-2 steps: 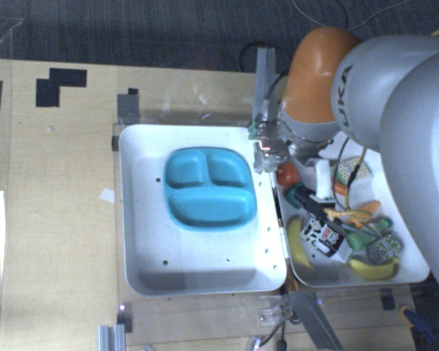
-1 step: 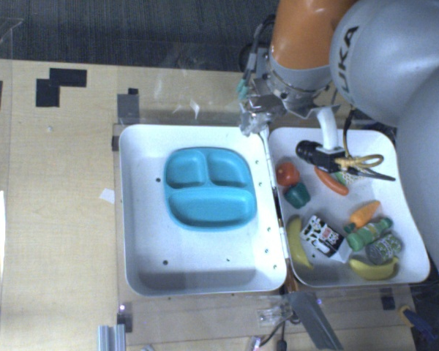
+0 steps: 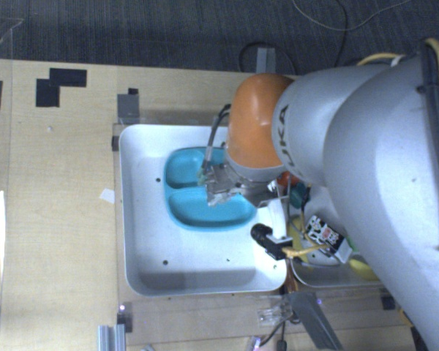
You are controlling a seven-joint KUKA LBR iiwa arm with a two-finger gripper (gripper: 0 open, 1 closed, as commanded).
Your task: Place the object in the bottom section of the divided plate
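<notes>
Where arm [image 3: 336, 145] reads "UKA" | pincer [image 3: 218, 194] over blue plate [image 3: 205, 210]; grip unclear

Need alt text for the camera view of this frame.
The grey arm's gripper hangs over a blue divided plate in the left white bin. Assorted small objects lie in the right bin, mostly under the arm.

Arm [image 3: 366, 145] over blue divided plate [image 3: 197, 212] in left bin [image 3: 143, 218].
</notes>
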